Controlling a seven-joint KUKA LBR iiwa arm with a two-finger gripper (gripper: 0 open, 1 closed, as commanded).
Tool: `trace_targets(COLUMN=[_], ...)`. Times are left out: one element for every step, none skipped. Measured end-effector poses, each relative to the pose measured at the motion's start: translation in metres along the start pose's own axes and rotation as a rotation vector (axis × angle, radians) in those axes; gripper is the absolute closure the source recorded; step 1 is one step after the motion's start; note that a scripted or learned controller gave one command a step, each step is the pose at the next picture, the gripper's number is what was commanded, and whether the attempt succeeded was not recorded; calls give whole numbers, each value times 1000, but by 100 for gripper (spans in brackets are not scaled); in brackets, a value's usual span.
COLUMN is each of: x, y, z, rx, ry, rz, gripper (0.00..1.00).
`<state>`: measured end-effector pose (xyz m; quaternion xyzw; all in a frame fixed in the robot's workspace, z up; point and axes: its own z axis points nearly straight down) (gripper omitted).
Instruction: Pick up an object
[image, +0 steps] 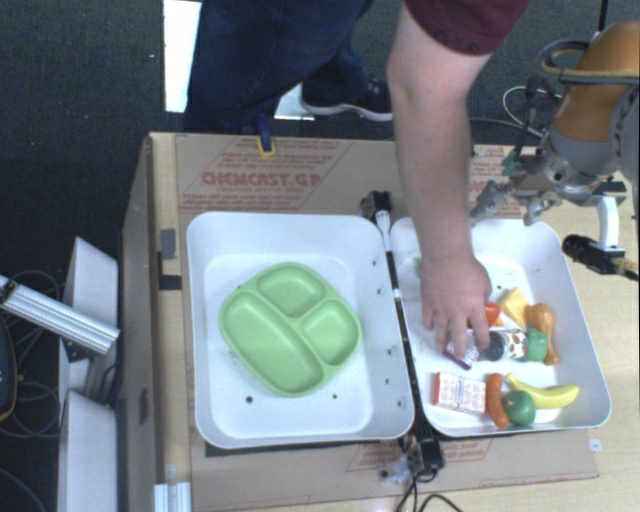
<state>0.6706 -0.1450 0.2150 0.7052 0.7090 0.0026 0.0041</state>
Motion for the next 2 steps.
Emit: trace_targets(x=[10,10], y=[-1,1], z=[127,115], rx=[0,-5], ry=[1,0], rz=[0,-3], gripper=[0,100])
